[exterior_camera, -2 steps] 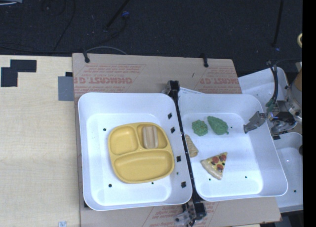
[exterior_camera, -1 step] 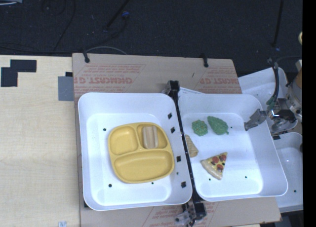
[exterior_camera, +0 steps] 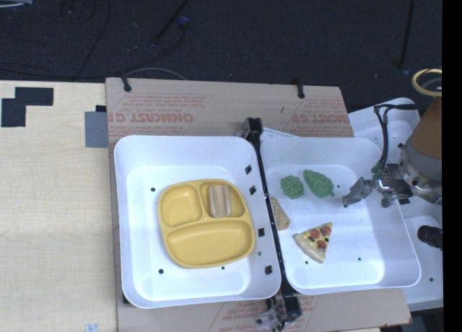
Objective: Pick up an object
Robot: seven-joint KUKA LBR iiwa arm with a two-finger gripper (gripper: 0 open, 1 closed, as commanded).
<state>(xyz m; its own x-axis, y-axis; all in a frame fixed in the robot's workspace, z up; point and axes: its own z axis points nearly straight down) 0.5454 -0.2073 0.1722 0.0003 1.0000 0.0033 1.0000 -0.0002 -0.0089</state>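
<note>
Two green pieces lay in the right bin (exterior_camera: 404, 269), and they were what I saw nearest the gripper (exterior_camera: 359, 195). The gripper hung low over the right side of that bin, its fingers pointing left toward the nearer green piece (exterior_camera: 318, 182); a strip of bare white floor lay between them, so nothing was touching. I could not tell whether the fingers stood apart or together; nothing showed between them. The smaller green piece (exterior_camera: 292, 186) sat just beside the first, on its left. Below both, well apart from the gripper, a pizza slice (exterior_camera: 315, 240) lay flat with its tip pointing down. A tan waffle-like piece (exterior_camera: 279, 213) leaned against the bin's left wall, near the divider. From where I watched, nothing stood between the gripper and the nearer green piece. In the left bin (exterior_camera: 137, 179) a yellow tray (exterior_camera: 206, 240) with three compartments held a hot dog (exterior_camera: 219, 200) in its upper right compartment.
</note>
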